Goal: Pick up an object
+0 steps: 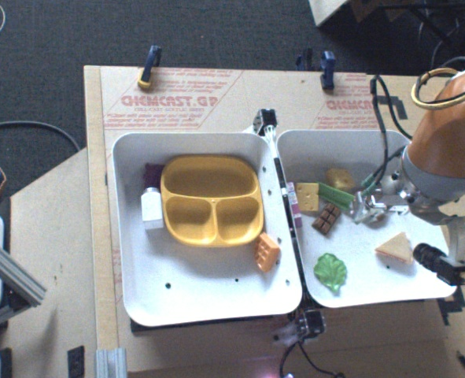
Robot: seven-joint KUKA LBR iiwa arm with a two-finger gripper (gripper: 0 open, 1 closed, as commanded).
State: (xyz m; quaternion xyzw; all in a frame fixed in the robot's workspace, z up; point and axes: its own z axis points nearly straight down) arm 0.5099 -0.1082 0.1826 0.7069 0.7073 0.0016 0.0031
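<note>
My gripper (pixel 367 209) reaches into the right bin (pixel 358 290) from the right, low over its middle. It sits just right of a green stick (pixel 334 194) and a brown chocolate piece (pixel 325 219). A tan potato-like lump (pixel 340 179) lies just behind it. A yellow cheese square (pixel 308 197) rests near the bin's left wall. A green leaf (pixel 330 272) lies toward the front, and a pale cheese wedge (pixel 396 249) sits to the front right of the gripper.
The left bin (pixel 130 274) holds a yellow divided plate (pixel 212 199), a white bottle (pixel 152 209), a dark purple item (pixel 153 172) and an orange waffle-like block (pixel 267 252). The grey and orange arm (pixel 444 148) overhangs the right bin's far right side.
</note>
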